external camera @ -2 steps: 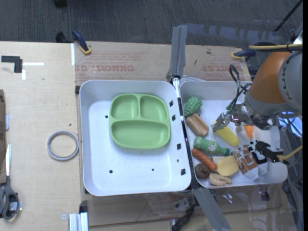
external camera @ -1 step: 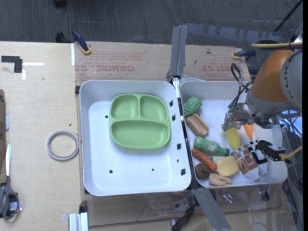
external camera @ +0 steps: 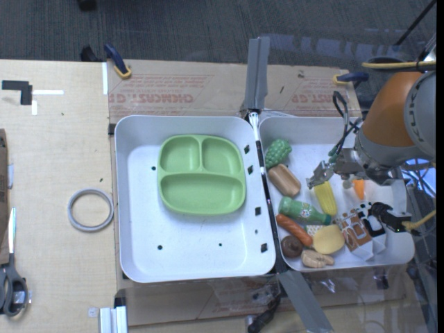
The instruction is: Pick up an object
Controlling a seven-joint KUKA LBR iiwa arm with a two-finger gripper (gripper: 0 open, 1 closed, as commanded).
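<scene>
where cardboard (external camera: pixel 182 89) backs the bins, mirrored "chemcraz" lettering shows.

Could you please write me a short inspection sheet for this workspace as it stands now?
Surface: wooden bench bearing two white bins side by side.
Job's things: right bin holds toy foods, among them a corn cob, hot dog, carrot and green bottle.
Clutter: green divided plate in the left bin; tape ring and scissors on the bench.
Gripper: gripper low over the right bin, beside the corn cob; nothing seen between its fingers.
Cables: black cables by the arm.
Surroundings: dark carpet beyond the bench.
</scene>
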